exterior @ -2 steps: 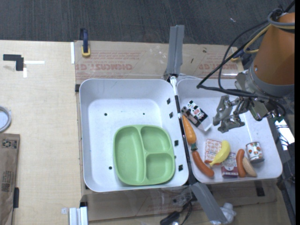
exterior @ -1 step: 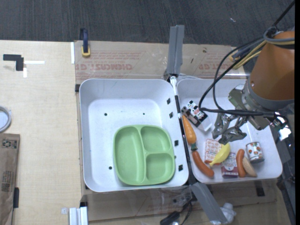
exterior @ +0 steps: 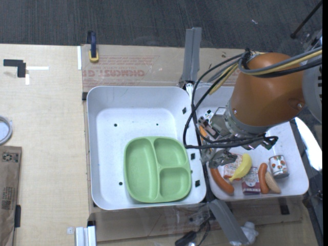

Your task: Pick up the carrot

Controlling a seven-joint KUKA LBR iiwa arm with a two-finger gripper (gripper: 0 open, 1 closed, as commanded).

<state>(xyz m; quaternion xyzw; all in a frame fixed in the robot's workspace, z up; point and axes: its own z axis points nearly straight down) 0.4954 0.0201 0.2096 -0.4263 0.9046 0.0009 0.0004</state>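
Observation:
The carrot, a long orange piece, lies near the front left corner of the right bin. A yellow banana rests right beside it. My gripper hangs low over the left part of this bin, under the orange wrist band. It is just above and behind the carrot's upper end. The wrist and cables hide much of the gripper. Nothing can be seen held in it.
The left bin holds a green divided plate. Around the carrot lie a second orange-red stick, a tan piece, a small can and a purple packet. Black cables loop over the wall between the bins.

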